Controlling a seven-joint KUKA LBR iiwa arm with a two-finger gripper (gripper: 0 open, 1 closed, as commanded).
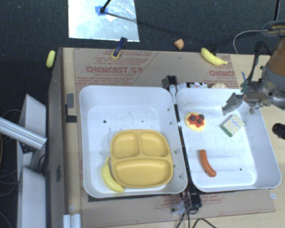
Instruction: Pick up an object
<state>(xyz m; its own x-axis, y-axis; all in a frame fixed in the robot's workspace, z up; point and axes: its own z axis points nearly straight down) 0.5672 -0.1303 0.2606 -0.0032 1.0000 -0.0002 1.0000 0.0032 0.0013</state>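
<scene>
Camera view: we find the claw [238,103] above the right bin [263,148], near a patterned block [232,125]; we cannot tell its state. Risk: a slightly offset descent may nudge the block aside.

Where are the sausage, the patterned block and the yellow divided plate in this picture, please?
sausage [207,163]: camera view, middle of its orange length, right bin.
patterned block [232,125]: camera view, centre of its speckled top face, right bin.
yellow divided plate [141,157]: camera view, ridge between its compartments, left bin.
</scene>
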